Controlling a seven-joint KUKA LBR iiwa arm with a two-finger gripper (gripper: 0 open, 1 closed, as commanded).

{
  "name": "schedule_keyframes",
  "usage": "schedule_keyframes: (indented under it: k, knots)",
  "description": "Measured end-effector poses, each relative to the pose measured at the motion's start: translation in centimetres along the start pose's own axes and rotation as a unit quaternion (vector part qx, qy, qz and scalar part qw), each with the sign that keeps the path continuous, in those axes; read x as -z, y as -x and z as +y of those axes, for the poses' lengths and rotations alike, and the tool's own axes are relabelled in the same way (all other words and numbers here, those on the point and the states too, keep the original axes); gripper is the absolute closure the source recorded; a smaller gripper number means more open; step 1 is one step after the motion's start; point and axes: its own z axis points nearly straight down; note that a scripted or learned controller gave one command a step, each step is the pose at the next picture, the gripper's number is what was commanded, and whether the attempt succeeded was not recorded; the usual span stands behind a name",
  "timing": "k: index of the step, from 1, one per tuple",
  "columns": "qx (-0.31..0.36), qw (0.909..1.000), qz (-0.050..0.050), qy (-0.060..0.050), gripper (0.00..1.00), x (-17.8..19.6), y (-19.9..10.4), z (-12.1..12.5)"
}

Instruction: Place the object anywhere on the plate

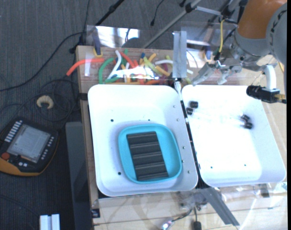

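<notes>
gripper (221, 70) hung over far edge of right bin (260, 171); jaw state cannot be told. small dark object (246, 121) easily missed; plate (171, 145) in left bin unreached.

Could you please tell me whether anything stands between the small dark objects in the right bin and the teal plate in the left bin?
Only the two bins' adjoining raised rims separate the small dark objects from the teal square plate. A dark ridged block covers the plate's centre, leaving bare rim around it.
</notes>
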Motion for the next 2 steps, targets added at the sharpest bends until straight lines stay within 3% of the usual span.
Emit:
schedule_keyframes:
  k: [2]
  knots:
    - [0.009, 1.0, 0.0, 0.0, 0.0, -2.6, -4.8, 0.6]
